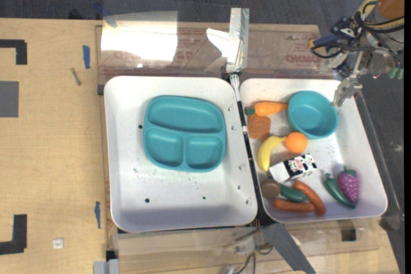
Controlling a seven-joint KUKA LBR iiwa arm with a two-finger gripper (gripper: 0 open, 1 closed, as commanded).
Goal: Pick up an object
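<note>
The pincer [345,92] hangs just right of the bowl [312,113], at its rim; whether it is open cannot be told.

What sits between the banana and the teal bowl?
The orange, in the camera view, touching the banana and just below the teal bowl.

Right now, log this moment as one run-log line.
phase: approach | gripper: above right bin's far corner, beside teal bowl, nothing visibly held | toy food: lying in right bin | teal tray: left bin
</note>
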